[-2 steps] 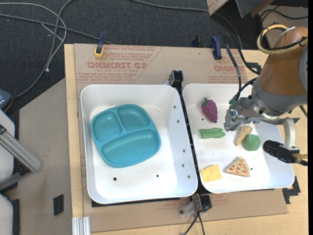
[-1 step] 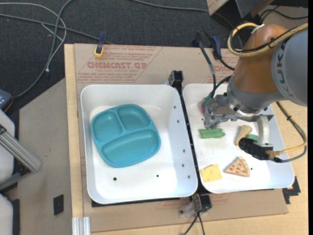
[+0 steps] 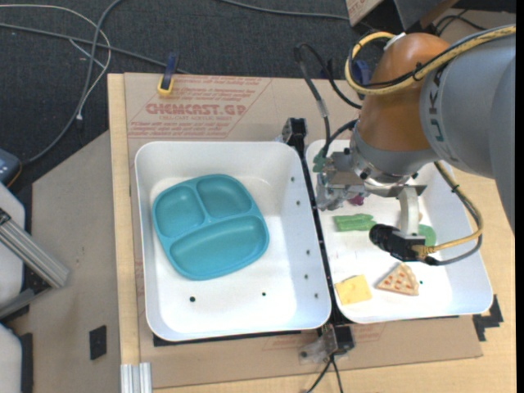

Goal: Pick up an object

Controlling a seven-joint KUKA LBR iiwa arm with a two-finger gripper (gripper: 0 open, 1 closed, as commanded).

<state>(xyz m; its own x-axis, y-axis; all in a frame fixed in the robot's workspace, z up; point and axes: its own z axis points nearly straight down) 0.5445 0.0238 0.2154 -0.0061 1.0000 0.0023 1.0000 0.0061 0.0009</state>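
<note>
- End effector: low in right bin, finger state cannot be told.
- Green block: just below it.
- Yellow cheese piece, pizza slice: nearer front.
- Teal divided plate: left bin.

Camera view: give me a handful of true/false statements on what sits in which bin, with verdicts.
1. The teal divided plate lies in the left bin. True.
2. The pizza slice toy lies in the left bin. False: it is in the right bin, near the front edge.
3. The yellow cheese piece lies left of the pizza slice toy. True.
4. The green block rests on the teal divided plate. False: it lies on the right bin's floor, by the arm's wrist.
5. The arm hangs over the left bin. False: it is over the right bin.
</note>
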